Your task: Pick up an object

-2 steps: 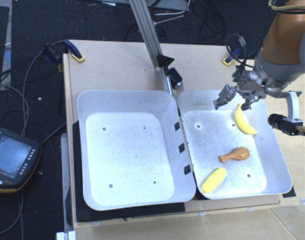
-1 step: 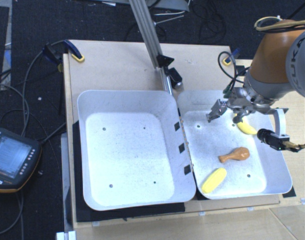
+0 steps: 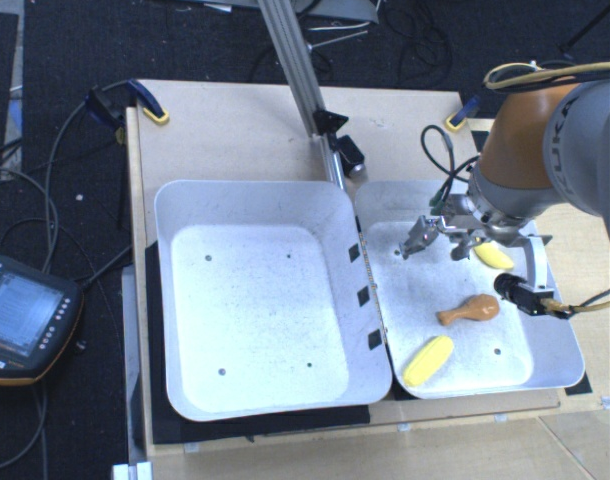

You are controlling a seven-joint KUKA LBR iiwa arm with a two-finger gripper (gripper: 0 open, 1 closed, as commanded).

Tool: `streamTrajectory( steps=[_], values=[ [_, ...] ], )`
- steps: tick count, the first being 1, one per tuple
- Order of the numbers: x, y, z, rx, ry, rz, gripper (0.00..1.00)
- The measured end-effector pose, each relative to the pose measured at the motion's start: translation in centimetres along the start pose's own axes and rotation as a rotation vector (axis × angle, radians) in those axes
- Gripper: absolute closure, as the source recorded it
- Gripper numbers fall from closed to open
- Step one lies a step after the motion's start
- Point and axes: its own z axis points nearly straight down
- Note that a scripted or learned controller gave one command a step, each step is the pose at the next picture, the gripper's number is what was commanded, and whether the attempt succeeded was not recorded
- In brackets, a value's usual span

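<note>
Nearest the camera, a yellow corn-like piece (image 3: 427, 360) lay loose on the floor of the right bin (image 3: 545, 368), below and a little left of the tool (image 3: 425, 236); just above it a tan drumstick-shaped toy (image 3: 470, 311) rested flat, below and to the tool's right, both apart from each other and so open to a pick from above. Farther back, a small yellow piece (image 3: 493, 256) sat close to the tool's right, partly under the wrist, while the tool itself hung low over bare bin floor near the dividing wall; whether it was wide or narrow I could not tell, and I saw nothing in it.
</note>
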Motion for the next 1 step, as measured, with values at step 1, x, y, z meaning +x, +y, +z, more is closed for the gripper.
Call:
streamTrajectory(
  steps=[1],
  values=[
    [0.03,-0.10,5.30,-0.001,0.000,0.000,0.00]
  ],
)
